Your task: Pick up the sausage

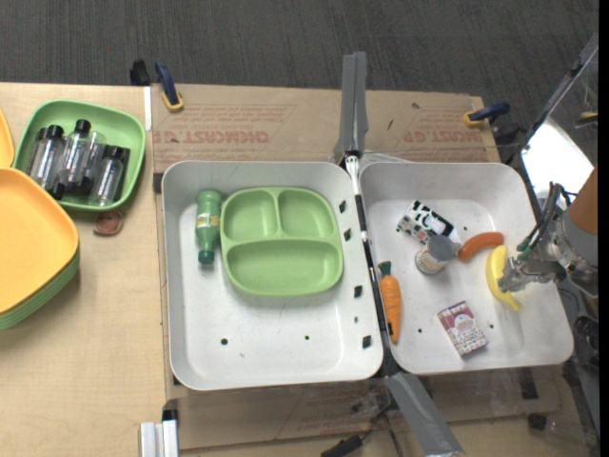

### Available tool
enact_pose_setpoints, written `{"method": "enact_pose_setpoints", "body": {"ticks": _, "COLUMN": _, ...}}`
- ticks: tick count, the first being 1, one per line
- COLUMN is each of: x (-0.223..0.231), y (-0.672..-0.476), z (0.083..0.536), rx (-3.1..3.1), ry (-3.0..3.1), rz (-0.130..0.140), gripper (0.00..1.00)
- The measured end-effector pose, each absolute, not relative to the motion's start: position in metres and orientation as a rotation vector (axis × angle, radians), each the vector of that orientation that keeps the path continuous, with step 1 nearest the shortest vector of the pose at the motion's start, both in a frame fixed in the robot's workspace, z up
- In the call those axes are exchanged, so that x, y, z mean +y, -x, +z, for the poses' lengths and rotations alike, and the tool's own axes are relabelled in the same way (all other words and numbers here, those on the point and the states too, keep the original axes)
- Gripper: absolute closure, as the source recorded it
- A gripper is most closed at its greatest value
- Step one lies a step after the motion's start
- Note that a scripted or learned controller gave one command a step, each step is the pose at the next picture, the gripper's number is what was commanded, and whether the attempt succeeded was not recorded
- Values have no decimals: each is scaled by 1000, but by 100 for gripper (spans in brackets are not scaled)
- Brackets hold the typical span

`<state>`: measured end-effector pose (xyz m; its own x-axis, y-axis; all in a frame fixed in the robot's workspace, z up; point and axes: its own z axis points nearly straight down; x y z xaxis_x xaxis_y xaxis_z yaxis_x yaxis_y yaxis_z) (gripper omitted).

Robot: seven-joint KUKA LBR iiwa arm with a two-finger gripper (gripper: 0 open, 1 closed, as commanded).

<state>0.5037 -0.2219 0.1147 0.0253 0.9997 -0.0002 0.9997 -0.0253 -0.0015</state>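
The sausage (pixel 481 244), orange-red and slightly curved, lies in the right bin (pixel 533 350) near its right side. Just below and to the right of it is a yellow banana (pixel 498 279). My gripper (pixel 517 276) comes in from the right edge and hangs low at the banana's right side, a short way below and to the right of the sausage. The sausage is lying free, with nothing touching it from above.
The right bin also holds a small grey cup (pixel 433 256), a black-and-white packet (pixel 425 222), a carrot (pixel 390 303) by the left wall and a small pink box (pixel 463 328). The left bin (pixel 190 350) has a green divided plate (pixel 282 240) and a green bottle (pixel 207 225).
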Motion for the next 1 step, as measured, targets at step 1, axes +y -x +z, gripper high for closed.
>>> {"method": "enact_pose_setpoints", "body": {"ticks": 1, "x": -186, "y": -541, "z": 91, "rx": -1897, "ry": 2503, "rz": 3, "gripper": 100}}
